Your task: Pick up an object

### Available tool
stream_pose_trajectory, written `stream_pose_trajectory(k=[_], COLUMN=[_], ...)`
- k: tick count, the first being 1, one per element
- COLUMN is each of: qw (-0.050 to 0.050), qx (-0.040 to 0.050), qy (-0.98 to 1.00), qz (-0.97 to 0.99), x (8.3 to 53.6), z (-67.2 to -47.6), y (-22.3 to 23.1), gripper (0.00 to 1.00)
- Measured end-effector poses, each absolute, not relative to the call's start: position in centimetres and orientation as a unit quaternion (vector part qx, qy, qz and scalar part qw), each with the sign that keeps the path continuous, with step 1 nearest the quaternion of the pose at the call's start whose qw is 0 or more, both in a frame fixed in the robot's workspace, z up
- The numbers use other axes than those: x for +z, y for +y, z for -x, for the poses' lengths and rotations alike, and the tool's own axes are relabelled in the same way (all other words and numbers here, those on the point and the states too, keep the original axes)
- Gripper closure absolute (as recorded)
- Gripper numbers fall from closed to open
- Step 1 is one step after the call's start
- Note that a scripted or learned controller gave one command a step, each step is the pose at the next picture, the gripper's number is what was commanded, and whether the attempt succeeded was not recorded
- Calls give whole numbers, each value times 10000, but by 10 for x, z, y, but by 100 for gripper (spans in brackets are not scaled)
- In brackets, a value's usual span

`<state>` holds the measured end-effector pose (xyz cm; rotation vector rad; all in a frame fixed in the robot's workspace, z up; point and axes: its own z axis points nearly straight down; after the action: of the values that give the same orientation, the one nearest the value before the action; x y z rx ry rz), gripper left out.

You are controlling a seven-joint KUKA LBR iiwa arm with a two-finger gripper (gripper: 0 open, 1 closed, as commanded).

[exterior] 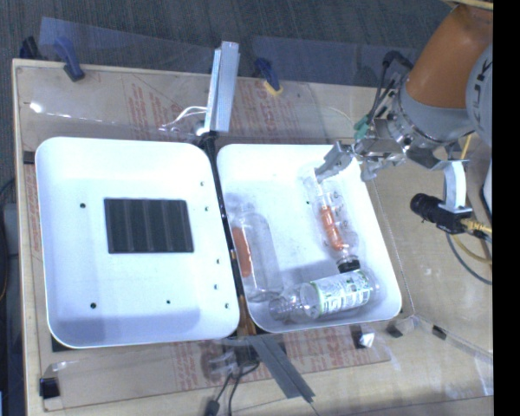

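The claw (351, 156) hangs over the far right corner of the right bin (282, 167), carried by the grey arm (446, 68) with its orange band that comes in from the right side. Its two fingers point down and to the left toward the bin floor; from this slant I cannot tell whether they stand wide or narrow, and nothing shows between them.

Just below the claw, and a little to its left, lies a clear bottle with orange contents (332, 224), stretched along the bin's right side with its dark cap toward the near end. It seems to lie apart from the fingers, though the clear plastic blurs its upper end.

Further below the claw, along the bin's near wall, a clear bottle with a green label (334, 295) lies on its side. Down and well to the left of the claw, a third clear bottle with an orange strip (250, 251) lies lengthwise near the bin's left wall.

Far to the claw's left sits the left bin (61, 232), with a dark ribbed tray (148, 225) flat on its floor.
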<state>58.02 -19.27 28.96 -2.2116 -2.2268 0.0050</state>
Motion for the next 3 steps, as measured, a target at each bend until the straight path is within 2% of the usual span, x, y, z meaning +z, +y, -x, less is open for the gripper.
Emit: stream_pose_trajectory(k=[1, 2, 3], qw=[17, 2, 12], qx=[19, 10, 18], qy=[-7367, -6495, -6528], qz=[6762, 7603, 7576], x=[227, 272, 281], z=[-558, -586, -587], y=[-210, -205, -204], gripper=[0, 0, 100])
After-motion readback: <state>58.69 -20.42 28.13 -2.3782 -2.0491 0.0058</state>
